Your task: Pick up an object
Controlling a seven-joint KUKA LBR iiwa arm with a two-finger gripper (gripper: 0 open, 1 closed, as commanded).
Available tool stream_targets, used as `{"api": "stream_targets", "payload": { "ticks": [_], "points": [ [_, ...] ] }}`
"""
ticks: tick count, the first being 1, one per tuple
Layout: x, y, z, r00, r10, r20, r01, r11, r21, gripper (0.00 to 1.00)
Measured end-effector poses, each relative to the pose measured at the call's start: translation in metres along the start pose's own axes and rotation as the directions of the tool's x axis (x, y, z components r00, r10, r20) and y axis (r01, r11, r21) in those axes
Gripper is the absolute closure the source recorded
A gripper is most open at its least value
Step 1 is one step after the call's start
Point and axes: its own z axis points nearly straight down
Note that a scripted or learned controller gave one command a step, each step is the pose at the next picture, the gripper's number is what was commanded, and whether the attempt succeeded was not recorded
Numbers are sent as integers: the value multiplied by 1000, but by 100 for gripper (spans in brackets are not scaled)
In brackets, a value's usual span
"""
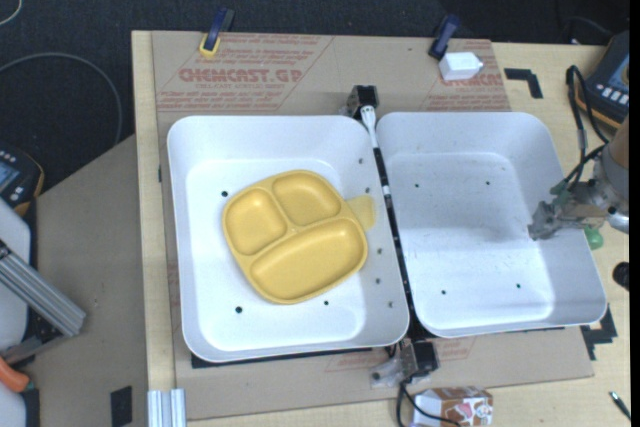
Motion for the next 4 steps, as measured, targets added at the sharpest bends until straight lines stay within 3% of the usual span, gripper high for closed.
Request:
{"api": "stream_targets", "payload": {
  "ticks": [1, 2, 4],
  "points": [
    [-1, -20, 61, 1000, 1, 4, -1, 1000, -10, 100],
    [-1, -35, 58, 1000, -1, 3, 1, 1000, -10, 100],
    [-1, -34, 58, 1000, -1, 5, 1, 1000, -13, 100]
  ]
}}
